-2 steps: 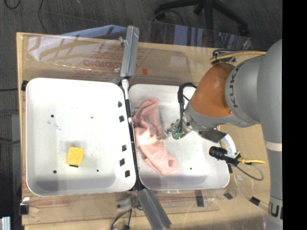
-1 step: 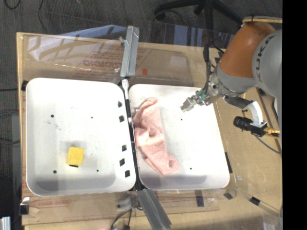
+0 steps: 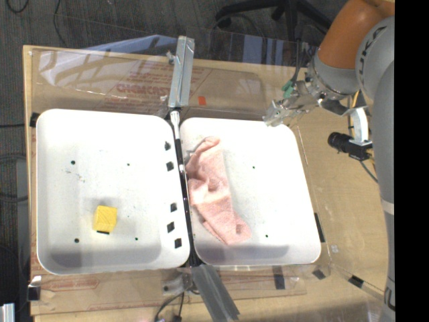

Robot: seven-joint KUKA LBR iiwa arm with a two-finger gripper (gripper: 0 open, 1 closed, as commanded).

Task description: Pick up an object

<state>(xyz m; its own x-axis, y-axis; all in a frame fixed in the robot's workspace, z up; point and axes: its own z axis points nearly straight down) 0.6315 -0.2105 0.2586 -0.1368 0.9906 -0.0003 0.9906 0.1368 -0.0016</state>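
Currently we log the two-finger gripper (image 3: 278, 113) at the back rim of the right-hand shallow white bin (image 3: 305, 200), near its far right corner, hanging off the grey arm with its orange band (image 3: 352, 29). It is small and partly glare-washed in the camera view; we cannot tell how wide it stands, and we see nothing held in it.

Candidate objects: a crumpled pink cloth (image 3: 213, 190) lying along the left side of the right bin, its edge against the central divider (image 3: 179, 180); and a small yellow block (image 3: 105, 219) in the left-hand white bin (image 3: 50, 180), toward the front left, well apart from all walls.

Risks, as we judge them:
- The cloth is soft and bunched, so a pinch may catch only a loose fold and let it slide out on lift.
- The cloth's left edge touches the divider, so a descent there could strike the rim or clips.
- The block is small, so a slightly offset close could nudge it aside.
- The gripper sits just at the rim, so a straight drop could clip the bin wall.

Open room: the right half of the right bin is bare, offering a clean approach to the cloth from its right. The block has free floor on all sides.
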